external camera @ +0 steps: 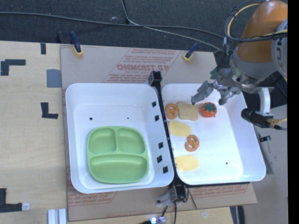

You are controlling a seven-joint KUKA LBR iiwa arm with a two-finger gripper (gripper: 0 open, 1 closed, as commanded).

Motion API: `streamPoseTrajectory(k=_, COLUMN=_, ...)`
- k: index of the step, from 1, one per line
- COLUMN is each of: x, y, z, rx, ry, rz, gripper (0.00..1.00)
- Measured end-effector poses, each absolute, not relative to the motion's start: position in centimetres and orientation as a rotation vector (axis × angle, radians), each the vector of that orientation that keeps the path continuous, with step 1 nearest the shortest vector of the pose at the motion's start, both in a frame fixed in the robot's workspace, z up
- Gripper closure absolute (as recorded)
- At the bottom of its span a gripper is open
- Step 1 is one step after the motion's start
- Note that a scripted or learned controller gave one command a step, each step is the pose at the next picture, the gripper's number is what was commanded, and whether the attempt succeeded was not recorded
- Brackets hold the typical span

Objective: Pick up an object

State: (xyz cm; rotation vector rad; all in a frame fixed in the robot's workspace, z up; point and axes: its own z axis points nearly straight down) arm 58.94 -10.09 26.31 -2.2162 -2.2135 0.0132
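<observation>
- The gripper (211,95) hangs over the far edge of the right bin (233,143), its two fingers (201,94) spread wide with nothing between them.
- One finger reaches out toward the toast-coloured bread slice (188,111); the other sits just above the red tomato (209,109), which has a green top.
- Whether either finger touches the food below cannot be told from this slant.
- The things to pick lie in the right bin, bunched along its left side — a small orange ring (172,110) beside the bread slice, a pale yellow oval piece (180,128) below them, an orange pretzel (192,143) next, and a second yellow piece (187,162) nearest the camera.
- The tomato lies just right of the bread slice, close to touching it.
- The left bin (77,125) holds a green divided plate (117,154) with three compartments.
- Both bins sit on a brown cardboard sheet (135,64) on the desk (23,125), the sheet pinned at its far edge by two blue-and-yellow clamps (76,45).
- The grey arm with its orange band (264,20) comes in from the right.
</observation>
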Motion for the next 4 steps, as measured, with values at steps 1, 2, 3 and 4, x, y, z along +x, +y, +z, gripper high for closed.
streamPoseTrajectory(k=1, x=59.1, y=-10.1, z=26.9, rx=-2.220, ry=-2.223, rz=0.002, gripper=0.00)
streamPoseTrajectory(k=2, x=58.9, y=-9.8, z=22.6, rx=-2.218, ry=-2.221, rz=0.007, gripper=0.00)
streamPoseTrajectory(k=3, x=59.4, y=-10.6, z=16.9, rx=-2.218, ry=-2.219, rz=0.008, gripper=0.00)
streamPoseTrajectory(k=4, x=59.9, y=-10.2, z=10.7, rx=-2.217, ry=-2.221, rz=0.007, gripper=0.00)
